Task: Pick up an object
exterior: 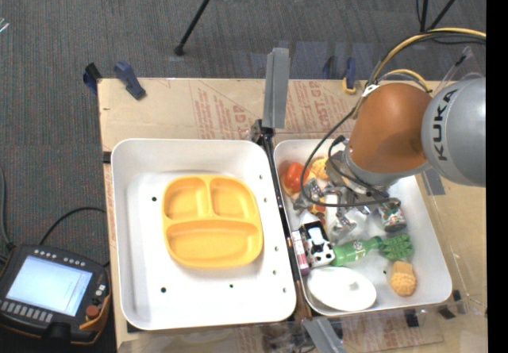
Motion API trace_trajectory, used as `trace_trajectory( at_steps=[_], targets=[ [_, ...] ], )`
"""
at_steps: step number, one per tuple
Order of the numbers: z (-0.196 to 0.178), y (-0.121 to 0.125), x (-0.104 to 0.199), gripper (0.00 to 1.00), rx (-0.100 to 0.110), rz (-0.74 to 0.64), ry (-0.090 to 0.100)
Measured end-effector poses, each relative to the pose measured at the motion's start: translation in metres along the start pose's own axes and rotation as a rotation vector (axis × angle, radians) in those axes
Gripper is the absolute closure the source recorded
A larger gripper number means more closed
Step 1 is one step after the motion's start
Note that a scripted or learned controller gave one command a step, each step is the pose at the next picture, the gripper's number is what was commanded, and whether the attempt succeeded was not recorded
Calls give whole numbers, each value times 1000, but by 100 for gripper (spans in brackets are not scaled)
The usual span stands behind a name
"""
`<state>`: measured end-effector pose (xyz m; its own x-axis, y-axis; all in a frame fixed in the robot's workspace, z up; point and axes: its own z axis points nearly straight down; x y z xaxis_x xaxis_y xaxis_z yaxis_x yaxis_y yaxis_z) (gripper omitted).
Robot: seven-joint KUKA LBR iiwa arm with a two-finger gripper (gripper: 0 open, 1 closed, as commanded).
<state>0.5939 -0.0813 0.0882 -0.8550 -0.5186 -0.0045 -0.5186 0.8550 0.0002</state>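
The gripper (343,215) hangs below the orange wrist band, low inside the right bin (441,258), among the cluttered objects near its middle. Around it lie a red tomato-like ball (292,176), a yellowish toy (318,170) partly hidden by the wrist, a black-and-white block (317,246), a green bottle-like toy (357,249) and a green leafy piece (397,245). A white plate (342,289) and a tan knobbly item (403,278) rest near the bin's front edge. The wrist hides the fingertips.
The left bin (135,280) holds a yellow divided tray (212,220). A grey post (276,94) stands behind the gap between the bins. A teach pendant (51,288) lies on the floor at lower left. Cables loop above the arm.
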Motion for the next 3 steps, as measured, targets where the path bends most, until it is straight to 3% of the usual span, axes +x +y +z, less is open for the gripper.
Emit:
trace_trajectory(
  at_steps=[1,2,3],
  targets=[
    [-13,-2,-3,100,8,-4,-6],
    [-138,9,-40,100,8,5,-11],
    [-126,0,-60,100,-1,-63,0]
  ],
)
